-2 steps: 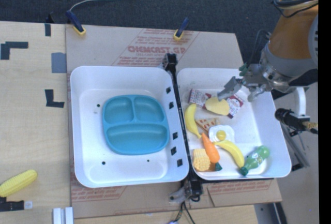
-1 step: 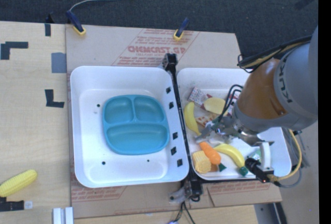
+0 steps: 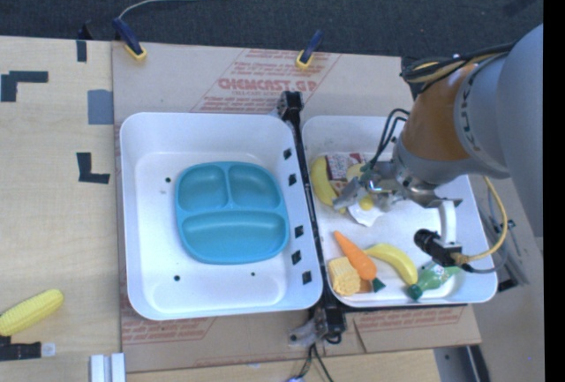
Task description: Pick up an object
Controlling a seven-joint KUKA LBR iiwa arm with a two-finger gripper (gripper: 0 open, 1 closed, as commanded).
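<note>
The right bin (image 3: 477,288) holds several toy foods. An orange carrot (image 3: 355,255) lies by a yellow waffle-like piece (image 3: 342,276). A yellow banana (image 3: 395,260) rests to their right, and a green item (image 3: 431,280) sits at the front right. Another banana (image 3: 322,183) lies along the left wall next to a small printed packet (image 3: 340,166). My gripper (image 3: 364,191) hangs low over the bin's middle, above a white crumpled item (image 3: 363,213). The arm's wrist covers the view of what lies between the fingertips.
A blue divided plate (image 3: 232,211) lies in the left bin (image 3: 141,283). A yellow corn cob (image 3: 31,310) rests on the bench at the front left. Clamps and a cable sit beyond the bins. The arm's orange band (image 3: 437,120) looms over the right bin's back.
</note>
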